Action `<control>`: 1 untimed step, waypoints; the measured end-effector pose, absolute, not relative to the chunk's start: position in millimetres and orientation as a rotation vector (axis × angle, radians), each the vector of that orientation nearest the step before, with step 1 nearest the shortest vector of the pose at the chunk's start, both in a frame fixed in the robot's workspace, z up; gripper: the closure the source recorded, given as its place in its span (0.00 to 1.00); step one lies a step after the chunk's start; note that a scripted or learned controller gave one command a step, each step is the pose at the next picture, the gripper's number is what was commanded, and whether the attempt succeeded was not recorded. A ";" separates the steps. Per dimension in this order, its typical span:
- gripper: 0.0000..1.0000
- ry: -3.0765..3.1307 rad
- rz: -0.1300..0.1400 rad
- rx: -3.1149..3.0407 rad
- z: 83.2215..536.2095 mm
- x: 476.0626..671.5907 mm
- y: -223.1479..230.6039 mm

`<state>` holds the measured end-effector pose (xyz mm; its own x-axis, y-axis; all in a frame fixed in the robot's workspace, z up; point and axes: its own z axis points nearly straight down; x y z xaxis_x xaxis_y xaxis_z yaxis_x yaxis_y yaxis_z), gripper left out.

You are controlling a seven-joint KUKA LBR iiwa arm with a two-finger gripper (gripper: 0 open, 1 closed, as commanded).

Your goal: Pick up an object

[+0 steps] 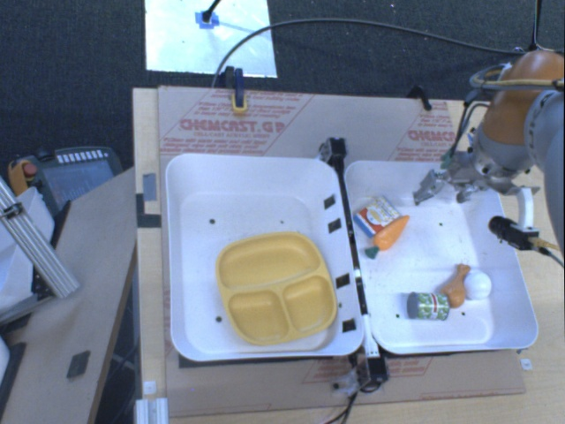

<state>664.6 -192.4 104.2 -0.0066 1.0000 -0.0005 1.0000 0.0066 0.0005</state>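
End effector [439, 184] hovers over right bin's [508, 329] far edge, fingers apart, nothing btwn them; prob lining up on carrot [389, 234] just below-left.

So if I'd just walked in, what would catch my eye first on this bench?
Probably the pale yellow plastic tray with three compartments, lying alone in the left white bin. Next, the grey arm with its orange band reaching in from the right, its gripper over the far part of the right white bin. That bin holds small toys: an orange carrot, a green can on its side and a tan drumstick.
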 end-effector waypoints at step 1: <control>1.00 2.226 0.004 2.207 118.2 666.3 -192.8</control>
<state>666.3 -192.8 118.2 -0.0086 1.0000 -0.0028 0.9999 0.0087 0.0064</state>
